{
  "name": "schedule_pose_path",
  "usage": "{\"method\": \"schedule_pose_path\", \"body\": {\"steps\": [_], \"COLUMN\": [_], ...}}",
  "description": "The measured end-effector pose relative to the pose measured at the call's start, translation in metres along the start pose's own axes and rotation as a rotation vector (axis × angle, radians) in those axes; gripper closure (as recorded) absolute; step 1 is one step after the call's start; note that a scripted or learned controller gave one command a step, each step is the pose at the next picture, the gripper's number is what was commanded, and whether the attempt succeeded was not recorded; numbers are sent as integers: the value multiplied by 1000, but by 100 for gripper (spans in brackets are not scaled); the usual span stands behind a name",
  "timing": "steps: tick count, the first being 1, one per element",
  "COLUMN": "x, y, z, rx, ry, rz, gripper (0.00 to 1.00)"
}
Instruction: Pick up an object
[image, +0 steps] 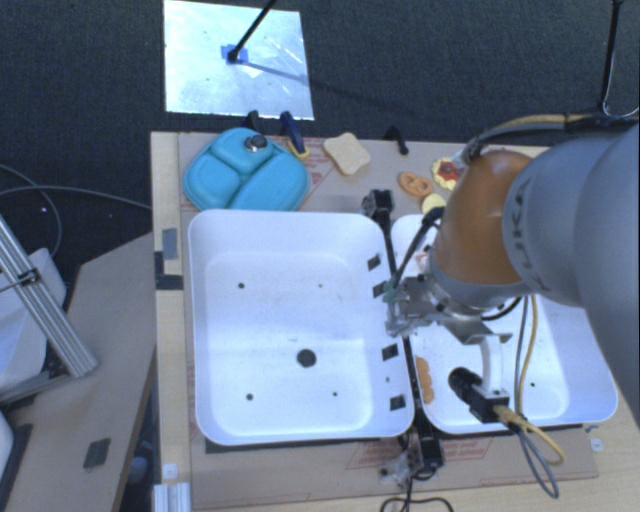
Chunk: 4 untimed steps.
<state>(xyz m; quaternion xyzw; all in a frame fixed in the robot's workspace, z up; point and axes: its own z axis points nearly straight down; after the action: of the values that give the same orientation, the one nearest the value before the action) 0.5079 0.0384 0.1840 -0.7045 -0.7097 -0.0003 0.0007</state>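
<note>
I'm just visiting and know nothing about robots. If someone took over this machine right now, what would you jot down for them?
Tool: low over the right bin, near its left wall; its grip state cannot be judged.
Things: a small orange-brown item lies in the right bin just below the tool. The left bin shows a dark spot.
Done: no pickup is visible yet.
Left: grasp an object and lift it.

The grey arm (560, 215) is reaching over the right bin (585, 395), its gripper (412, 318) hanging near the divide between the 2 bins. A small orange object (424, 378) is lying just below it.
</note>
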Motion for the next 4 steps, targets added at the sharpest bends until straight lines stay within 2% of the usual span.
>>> {"method": "schedule_pose_path", "body": {"steps": [1, 2, 3, 4], "x": [-13, 27, -21, 41], "y": [-21, -20, -21, -2], "z": [-62, -134, -209, -115], "rx": [-6, -10, -12, 5], "ry": [-1, 1, -2, -1], "rz": [3, -2, 10, -2], "gripper": [100, 100, 100, 100]}}
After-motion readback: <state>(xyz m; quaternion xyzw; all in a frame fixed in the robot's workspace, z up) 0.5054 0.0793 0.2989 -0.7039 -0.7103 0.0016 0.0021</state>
